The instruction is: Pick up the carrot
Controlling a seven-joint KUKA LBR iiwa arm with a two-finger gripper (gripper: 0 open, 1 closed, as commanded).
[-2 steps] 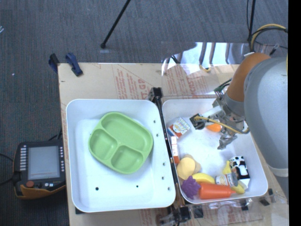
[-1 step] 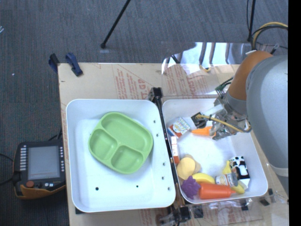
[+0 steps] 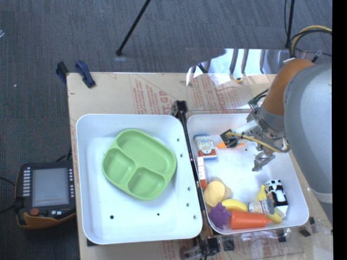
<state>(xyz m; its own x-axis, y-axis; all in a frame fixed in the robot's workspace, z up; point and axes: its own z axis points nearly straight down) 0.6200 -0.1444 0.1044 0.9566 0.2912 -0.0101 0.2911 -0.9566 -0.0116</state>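
Note:
The carrot [image 3: 248,220] is orange with a pointed tip and lies flat along the front wall of the right bin [image 3: 293,167]. It sits between a purple bunch of grapes [image 3: 219,214] on its left and a small bottle [image 3: 261,206] on its right. A yellow banana [image 3: 236,204] lies just behind it. My gripper [image 3: 252,151] hangs over the back half of the same bin, well behind the carrot and apart from it. The grey arm with its orange band comes in from the right.
The right bin also holds a small printed box [image 3: 205,146], a small orange piece [image 3: 222,143], a yellow round fruit [image 3: 215,190] and a black-and-white item [image 3: 277,193]. A green divided plate [image 3: 139,163] lies in the left bin [image 3: 87,199].

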